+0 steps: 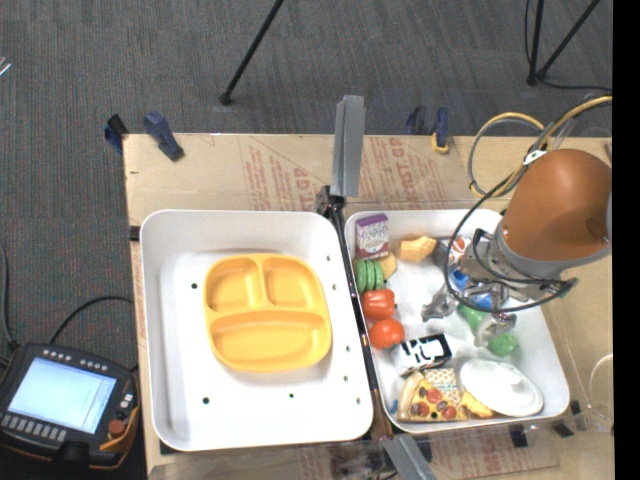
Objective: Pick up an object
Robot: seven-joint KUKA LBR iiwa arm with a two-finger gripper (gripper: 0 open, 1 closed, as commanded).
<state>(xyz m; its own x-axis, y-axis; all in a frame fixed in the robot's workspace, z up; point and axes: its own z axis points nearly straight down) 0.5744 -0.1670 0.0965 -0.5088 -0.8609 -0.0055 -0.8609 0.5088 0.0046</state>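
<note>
My gripper (463, 322) hangs low over the right bin (553, 368), under the orange band of the arm, and stands open with its grey fingers (437, 308) spread apart. A green toy piece (503, 345) lies just below and to the right of the fingers, with some green also showing in the gap between them. I cannot tell whether the fingers touch it. Left of the gripper lie a red tomato (386, 333), a red pepper (378, 303) and a green vegetable (368, 274).
The right bin also holds a purple box (372, 234), a yellow chunk (418, 248), a black-and-white card (425, 349), a pizza slice (430, 396) and a white dish (500, 386). A yellow divided tray (268, 310) sits in the left bin (165, 268).
</note>
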